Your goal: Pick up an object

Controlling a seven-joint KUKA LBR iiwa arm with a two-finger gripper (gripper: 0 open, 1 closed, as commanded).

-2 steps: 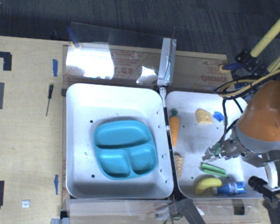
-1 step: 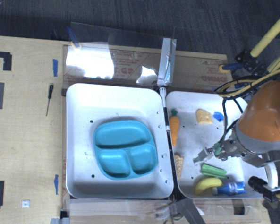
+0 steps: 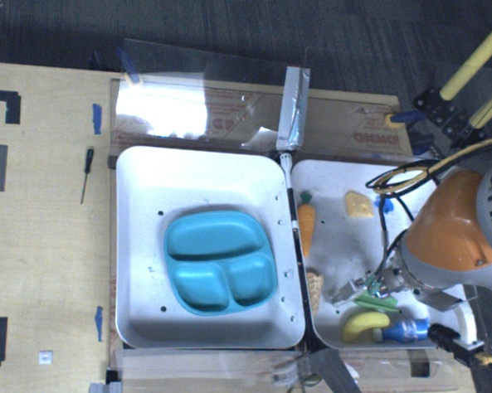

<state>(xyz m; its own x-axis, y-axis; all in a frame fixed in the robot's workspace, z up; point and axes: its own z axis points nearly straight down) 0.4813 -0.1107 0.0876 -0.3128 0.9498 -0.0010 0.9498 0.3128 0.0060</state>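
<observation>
The right bin (image 3: 340,247) holds several small things. An orange carrot (image 3: 306,224) lies along its left wall, with a tan ridged piece (image 3: 313,289) below it. A pale yellow chunk (image 3: 359,205) sits near the back. A yellow banana (image 3: 364,325), a green bean-like piece (image 3: 378,303) and a blue cylinder (image 3: 404,331) lie together at the front. My gripper (image 3: 358,287) hangs low over the front of this bin, just above the green piece and the banana. The orange-banded wrist (image 3: 447,233) hides much of the bin's right side.
The left bin (image 3: 147,177) holds a blue divided plate (image 3: 220,260). A clear plastic sheet and a taped metal strip (image 3: 292,107) stand behind the bins. Black and yellow cables (image 3: 414,173) loop over the right bin's back right corner.
</observation>
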